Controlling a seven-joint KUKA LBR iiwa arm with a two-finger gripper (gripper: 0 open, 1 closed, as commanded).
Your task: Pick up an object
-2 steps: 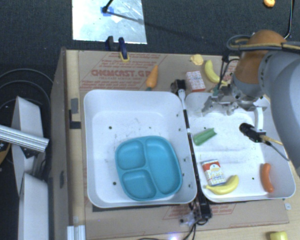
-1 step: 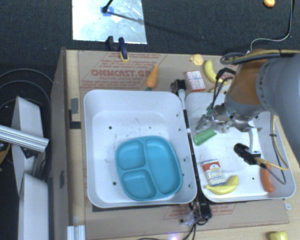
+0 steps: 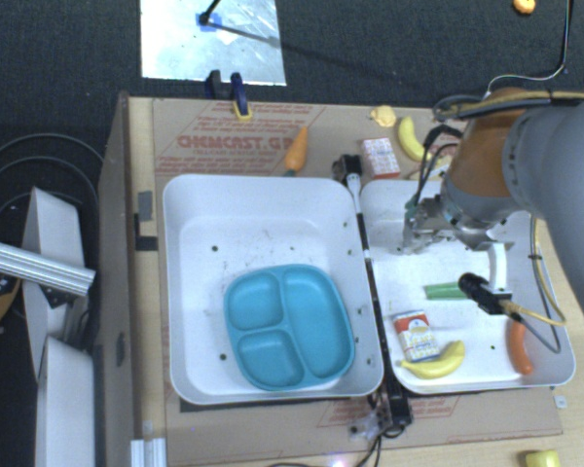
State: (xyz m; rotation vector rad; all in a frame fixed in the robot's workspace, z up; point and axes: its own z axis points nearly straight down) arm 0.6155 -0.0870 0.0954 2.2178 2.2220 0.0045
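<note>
The right bin holds a green stick, a small red and white box, a yellow banana and an orange sausage-shaped piece. My gripper hangs low over the bin's far left part, above bare white floor. It lies up and to the left of the green stick, and nothing shows in it. The grey arm with its orange band covers the bin's far right corner. A black and white fitting on the wrist hangs just right of the green stick.
The left bin holds a blue divided plate. On the cardboard behind the bins lie a carrot, a small box and a second banana. Cables trail along the right bin's right side.
</note>
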